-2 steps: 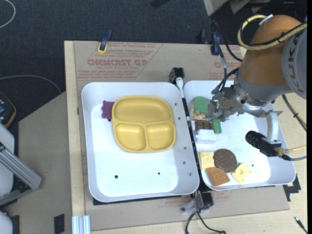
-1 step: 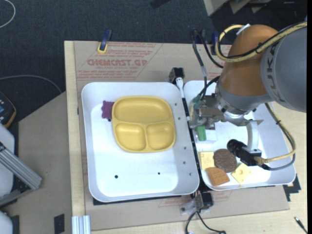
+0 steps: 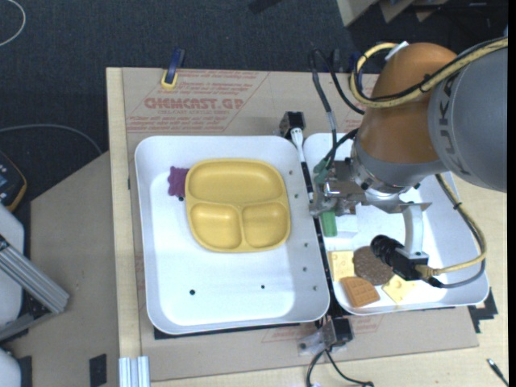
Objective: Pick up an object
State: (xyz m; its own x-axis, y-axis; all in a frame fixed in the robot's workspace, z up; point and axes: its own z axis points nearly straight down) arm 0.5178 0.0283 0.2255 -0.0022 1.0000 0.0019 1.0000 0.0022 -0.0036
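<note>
My gripper hangs low over the left side of the right bin, close to the wall between the two bins. A green object lies just below it; whether they touch is hidden by the wrist. Toward the bin's front lie a brown round piece, an orange cracker-like square, a pale yellow square and a small yellow piece. The arm's orange band covers the back of that bin.
In the left bin a yellow divided tray sits toward the back, with a small purple object against its left edge. Black cables run behind the right bin. A black connector on the arm hangs over the food pieces.
</note>
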